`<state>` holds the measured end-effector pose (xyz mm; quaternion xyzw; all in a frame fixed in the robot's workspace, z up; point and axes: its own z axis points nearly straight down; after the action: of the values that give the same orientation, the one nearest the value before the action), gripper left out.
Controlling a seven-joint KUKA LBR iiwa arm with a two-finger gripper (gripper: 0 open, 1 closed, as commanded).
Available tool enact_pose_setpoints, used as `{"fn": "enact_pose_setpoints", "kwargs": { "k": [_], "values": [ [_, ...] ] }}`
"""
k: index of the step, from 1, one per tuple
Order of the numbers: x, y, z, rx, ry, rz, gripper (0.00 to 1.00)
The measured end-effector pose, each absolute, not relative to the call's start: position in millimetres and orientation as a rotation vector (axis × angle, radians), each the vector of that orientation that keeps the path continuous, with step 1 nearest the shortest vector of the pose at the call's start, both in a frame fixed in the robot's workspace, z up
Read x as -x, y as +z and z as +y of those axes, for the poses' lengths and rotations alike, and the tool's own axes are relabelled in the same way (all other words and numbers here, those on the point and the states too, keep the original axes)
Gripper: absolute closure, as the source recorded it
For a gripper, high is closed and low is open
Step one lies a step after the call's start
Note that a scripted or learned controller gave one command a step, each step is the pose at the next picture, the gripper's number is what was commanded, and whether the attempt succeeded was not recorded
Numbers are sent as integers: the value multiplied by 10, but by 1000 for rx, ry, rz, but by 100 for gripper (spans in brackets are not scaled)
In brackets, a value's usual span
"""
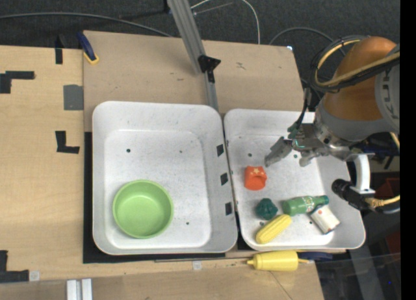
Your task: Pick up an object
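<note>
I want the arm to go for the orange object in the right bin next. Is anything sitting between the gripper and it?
Nothing visible does. The gripper hangs just up and right of the orange object, with bare bin floor between them. The dark green piece and yellow corn lie beyond it, nearer the front rim.

The arm [361, 91] behind the pincer [289, 152] is cut off by the right edge of the picture. It hides the right bin's [260, 123] far right corner. The pincer's fingertips are too small and dark to tell apart. The small white object [324, 219] below the pincer is too blurred to identify.
</note>
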<state>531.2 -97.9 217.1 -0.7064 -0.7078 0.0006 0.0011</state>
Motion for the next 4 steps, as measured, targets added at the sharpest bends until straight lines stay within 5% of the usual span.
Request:
{"fn": "enact_pose_setpoints", "kwargs": {
  "k": [1, 3, 4],
  "values": [
    [-5312, 2172, -980, 2218, 1, -2222, 0],
    [-5334, 911, -973, 2217, 4, -2222, 0],
    [-5339, 911, -974, 2221, 0, -2221, 0]
  ]
}}
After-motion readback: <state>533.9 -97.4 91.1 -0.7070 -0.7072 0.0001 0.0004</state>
